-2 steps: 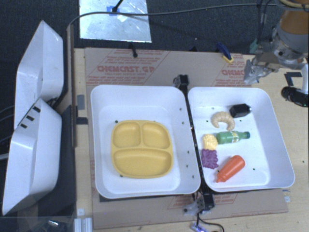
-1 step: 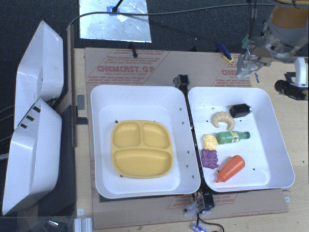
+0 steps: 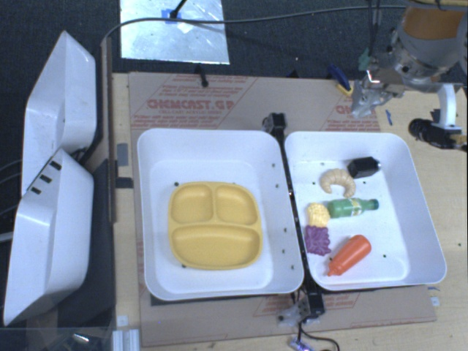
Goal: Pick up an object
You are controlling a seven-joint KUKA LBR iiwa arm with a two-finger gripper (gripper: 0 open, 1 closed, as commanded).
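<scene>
Croissant (image 3: 338, 181) serves as the landmark here, lying in the upper middle of the right bin (image 3: 420, 218). A small black block (image 3: 363, 167) sits just beside the croissant, up and to its right. Below the croissant a green bottle (image 3: 352, 208) lies on its side, its neck pointing right, and a yellow ear of corn (image 3: 317, 214) touches the bottle's base, down and left of the croissant. Further below are a purple grape cluster (image 3: 316, 240) (just under the corn) and an orange carrot (image 3: 348, 255), tilted, near the bin's lower edge. Well to the croissant's left, the left bin (image 3: 157, 218) holds a yellow divided plate (image 3: 216, 224) with three compartments. The gripper (image 3: 364, 102) hangs above and right of the croissant, outside the right bin, over the cardboard sheet (image 3: 219, 104) beyond the bin's far rim; whether the claw is released or clenched cannot be told, and nothing is seen in it.
</scene>
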